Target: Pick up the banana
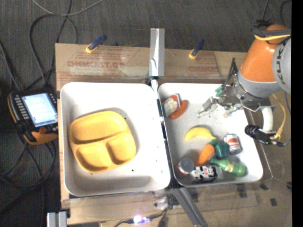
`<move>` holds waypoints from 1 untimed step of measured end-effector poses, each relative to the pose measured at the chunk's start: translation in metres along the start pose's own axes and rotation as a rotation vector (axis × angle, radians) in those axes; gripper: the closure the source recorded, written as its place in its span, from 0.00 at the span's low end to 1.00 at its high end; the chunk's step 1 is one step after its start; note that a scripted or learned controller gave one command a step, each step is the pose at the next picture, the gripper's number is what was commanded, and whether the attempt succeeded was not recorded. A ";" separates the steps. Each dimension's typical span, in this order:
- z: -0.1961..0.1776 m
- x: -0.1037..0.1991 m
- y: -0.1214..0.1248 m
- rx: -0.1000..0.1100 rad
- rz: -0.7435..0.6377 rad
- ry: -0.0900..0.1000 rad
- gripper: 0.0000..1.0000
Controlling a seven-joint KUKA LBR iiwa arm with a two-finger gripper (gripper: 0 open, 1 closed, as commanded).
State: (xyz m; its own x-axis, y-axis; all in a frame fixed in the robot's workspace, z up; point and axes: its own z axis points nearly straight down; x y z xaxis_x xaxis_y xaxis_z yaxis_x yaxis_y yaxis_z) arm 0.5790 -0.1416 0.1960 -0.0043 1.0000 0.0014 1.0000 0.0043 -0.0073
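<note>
The banana [199,133] is yellow and curved, lying in the middle of the right bin [255,174]. My gripper [208,107] hangs over the upper part of that bin, up and right of the banana and apart from it. Its two thin fingers point left and stand spread, with nothing between them. The grey arm with its orange band comes in from the right.
Around the banana lie a carrot [206,153], a green bottle [230,166], a small red can [232,144], a grey can [186,166] and a dark carton [204,173]. A red and white packet [173,106] sits at the bin's upper left. The left bin holds a yellow divided tray [102,140].
</note>
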 end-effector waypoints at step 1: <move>0.103 -0.008 -0.020 -0.007 -0.007 -0.001 0.00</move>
State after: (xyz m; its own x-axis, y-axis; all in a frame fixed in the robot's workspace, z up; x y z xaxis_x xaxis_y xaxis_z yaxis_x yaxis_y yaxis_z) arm 0.5578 -0.1495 0.0929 -0.0114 0.9999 0.0008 0.9999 0.0114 0.0002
